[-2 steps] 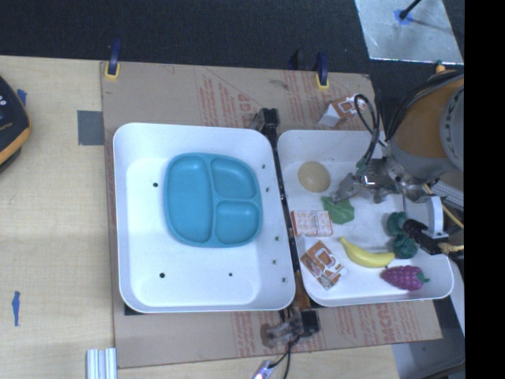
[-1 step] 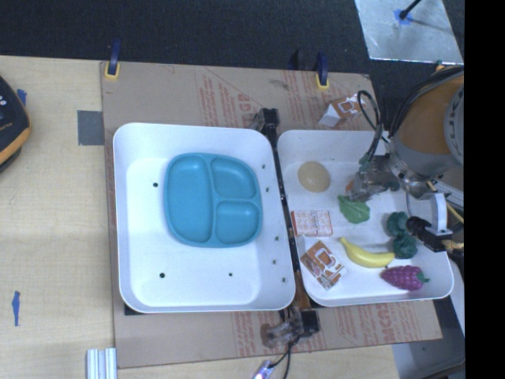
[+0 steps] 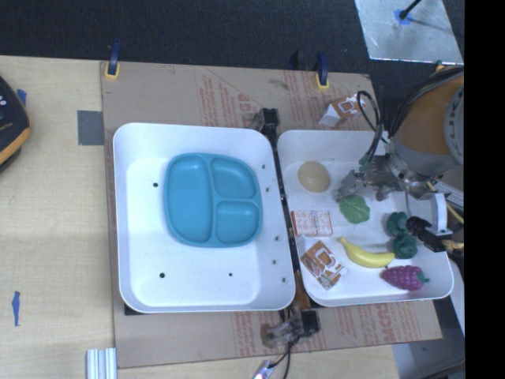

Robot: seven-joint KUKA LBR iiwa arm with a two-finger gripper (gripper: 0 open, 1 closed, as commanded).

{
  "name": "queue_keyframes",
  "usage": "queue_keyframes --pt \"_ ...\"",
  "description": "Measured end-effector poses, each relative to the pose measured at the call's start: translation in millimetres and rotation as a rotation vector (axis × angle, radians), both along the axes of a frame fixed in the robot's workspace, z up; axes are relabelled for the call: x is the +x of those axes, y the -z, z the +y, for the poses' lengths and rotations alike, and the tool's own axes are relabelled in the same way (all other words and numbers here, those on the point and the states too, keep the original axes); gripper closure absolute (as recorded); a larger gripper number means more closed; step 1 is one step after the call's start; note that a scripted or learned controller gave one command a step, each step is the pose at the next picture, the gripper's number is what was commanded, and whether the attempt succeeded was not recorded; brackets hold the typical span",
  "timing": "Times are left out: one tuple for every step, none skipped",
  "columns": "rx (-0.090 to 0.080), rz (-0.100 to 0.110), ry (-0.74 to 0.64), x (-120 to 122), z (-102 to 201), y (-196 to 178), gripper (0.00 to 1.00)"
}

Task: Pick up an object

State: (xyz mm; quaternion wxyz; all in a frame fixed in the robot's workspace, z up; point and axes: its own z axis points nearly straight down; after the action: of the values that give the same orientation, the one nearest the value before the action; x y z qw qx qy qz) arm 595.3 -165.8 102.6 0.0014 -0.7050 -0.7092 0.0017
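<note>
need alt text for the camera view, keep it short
The arm's gripper hangs low in the right bin, just above a green leafy toy and beside a beige ball. That bin also holds a banana, purple grapes, a dark green toy and two small cartons. The left bin holds a blue divided plate.

Robotics lab bench, cardboard sheet (image 3: 237, 93) clamped to wooden tabletop (image 3: 47, 235), two white bins (image 3: 134, 290), toy food, cables

The right bin (image 3: 316, 136) is crowded: a green lump (image 3: 354, 208), banana (image 3: 366, 254), grapes (image 3: 402, 276) and packets (image 3: 312, 223) are set close together. Open floor is offered in the left bin (image 3: 134, 212) around the blue plate (image 3: 213, 199).
</note>
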Motion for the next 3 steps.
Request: queue_keyframes --pt "0.000 0.000 0.003 -15 13 11 0.00" --pt "-0.001 0.002 0.003 -15 11 1 1.00" --pt "-0.002 0.003 0.003 -15 10 -9 1.00"
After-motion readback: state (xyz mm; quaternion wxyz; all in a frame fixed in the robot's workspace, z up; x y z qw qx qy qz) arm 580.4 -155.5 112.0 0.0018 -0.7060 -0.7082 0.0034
